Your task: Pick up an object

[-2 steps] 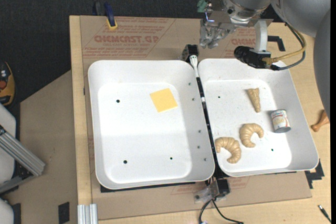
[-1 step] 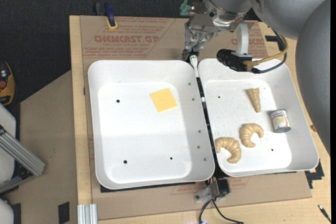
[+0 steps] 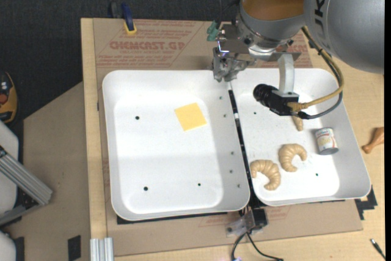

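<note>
The grey arm with its orange band comes in from the upper right of the frame, and the gripper (image 3: 225, 73) hangs just above centre, over the upper right corner of the left bin (image 3: 153, 162), close to the seam where the two bins meet. The tool is small and dark against the white rim, so I cannot tell whether it is open or closed, and I cannot make out whether it touches the rim. The things to pick all lie apart from it. A flat yellow square (image 3: 190, 116) rests on the floor of the left bin, a little above and right of that bin's middle, turned slightly askew, below and left of the gripper. In the right bin (image 3: 342, 177), two croissants sit near the lower edge: the lower croissant (image 3: 267, 172) is close to the seam, and the upper croissant (image 3: 292, 156) is just beside it to the right, the two nearly touching. A small can (image 3: 326, 140) with a pale label lies further right, near that bin's right wall. Both bins sit on a brown board (image 3: 153, 40) with red lettering, and a blue and yellow clamp (image 3: 127, 17) grips its upper left edge.
</note>
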Tool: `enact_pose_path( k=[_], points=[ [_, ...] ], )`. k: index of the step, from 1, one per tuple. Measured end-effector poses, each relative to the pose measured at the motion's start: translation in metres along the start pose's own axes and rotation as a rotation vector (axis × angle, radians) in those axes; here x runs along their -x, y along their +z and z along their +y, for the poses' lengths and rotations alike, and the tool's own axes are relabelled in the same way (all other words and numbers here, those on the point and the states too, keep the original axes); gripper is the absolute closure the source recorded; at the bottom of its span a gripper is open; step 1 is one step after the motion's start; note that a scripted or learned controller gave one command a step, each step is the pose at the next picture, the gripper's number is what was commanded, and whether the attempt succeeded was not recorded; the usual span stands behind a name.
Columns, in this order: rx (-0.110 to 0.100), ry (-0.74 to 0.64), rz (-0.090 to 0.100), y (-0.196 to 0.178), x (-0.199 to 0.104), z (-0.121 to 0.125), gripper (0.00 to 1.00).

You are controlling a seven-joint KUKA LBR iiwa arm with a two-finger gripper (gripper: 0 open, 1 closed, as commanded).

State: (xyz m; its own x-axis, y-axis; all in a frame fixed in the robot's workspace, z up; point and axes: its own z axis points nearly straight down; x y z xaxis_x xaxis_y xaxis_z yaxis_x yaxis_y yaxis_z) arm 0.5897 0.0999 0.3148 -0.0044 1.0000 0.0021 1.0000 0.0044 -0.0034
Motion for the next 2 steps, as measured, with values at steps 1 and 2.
enact_pose_path(
  k=[1, 2],
  points=[
    [0.025, -0.002, 0.003, -0.151, -0.059, 0.04, 1.0],
    [-0.002, 0.0, -0.003, -0.037, -0.117, 0.076, 1.0]
  ],
)
